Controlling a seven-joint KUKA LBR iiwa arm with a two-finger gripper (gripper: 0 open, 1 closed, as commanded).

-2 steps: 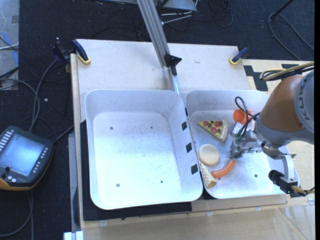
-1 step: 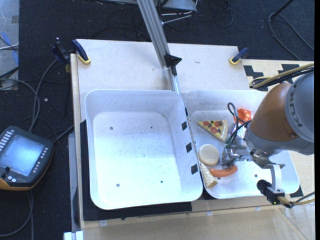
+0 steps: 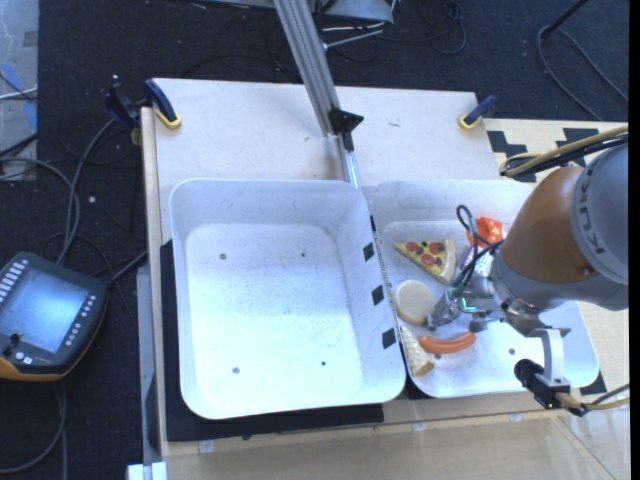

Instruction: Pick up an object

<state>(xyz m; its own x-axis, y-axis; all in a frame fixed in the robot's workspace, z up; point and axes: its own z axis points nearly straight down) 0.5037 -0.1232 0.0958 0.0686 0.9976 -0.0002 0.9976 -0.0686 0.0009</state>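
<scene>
The right bin [image 3: 520, 373] holds a pizza slice toy [image 3: 427, 256], a round cream disc [image 3: 414, 298], an orange-red sausage [image 3: 448, 344], a tan wafer strip [image 3: 415, 351] along the bin's left wall and a small orange piece [image 3: 488, 230] at the back. My gripper [image 3: 452, 313] hangs low over the bin, just above the sausage and right of the cream disc. The arm's orange band [image 3: 545, 233] covers the bin's right half.
The left bin [image 3: 265, 298] lies beside the right one, sharing a raised divider [image 3: 375, 268]. A slanted metal pole [image 3: 312, 53] rises from the bench's back. A black cable loop [image 3: 466, 218] sits near the orange piece. A teach pendant [image 3: 45, 313] lies left of the bench.
</scene>
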